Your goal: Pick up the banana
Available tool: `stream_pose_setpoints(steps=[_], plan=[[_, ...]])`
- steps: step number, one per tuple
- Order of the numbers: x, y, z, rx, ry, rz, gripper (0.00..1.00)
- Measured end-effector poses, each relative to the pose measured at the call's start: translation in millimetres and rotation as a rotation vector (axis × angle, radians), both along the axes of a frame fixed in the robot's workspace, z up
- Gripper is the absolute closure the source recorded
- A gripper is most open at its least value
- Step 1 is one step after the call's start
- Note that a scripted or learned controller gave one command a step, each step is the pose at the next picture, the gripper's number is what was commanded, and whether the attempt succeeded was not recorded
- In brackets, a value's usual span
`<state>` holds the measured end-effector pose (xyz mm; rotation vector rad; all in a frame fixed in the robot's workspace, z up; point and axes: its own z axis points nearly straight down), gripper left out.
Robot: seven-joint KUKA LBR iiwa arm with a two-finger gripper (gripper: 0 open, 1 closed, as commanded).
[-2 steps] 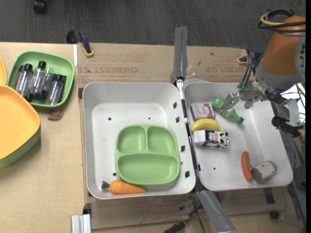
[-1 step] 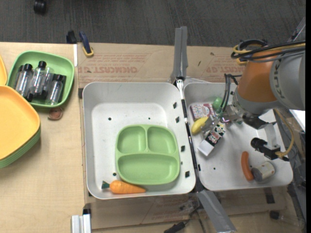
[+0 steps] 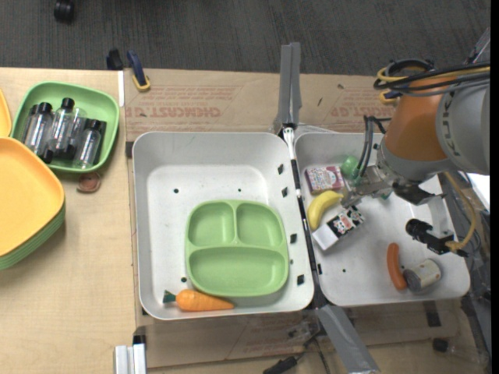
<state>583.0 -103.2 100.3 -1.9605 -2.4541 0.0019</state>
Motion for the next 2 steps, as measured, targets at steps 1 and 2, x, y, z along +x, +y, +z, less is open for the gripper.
stream_pose_setpoints(steps=[1,2], plan=[[-45,-17,195,-0.002,-0.001,-0.110,1.00],[-64,-69,124,0.001,0.001,0.194,1.00]])
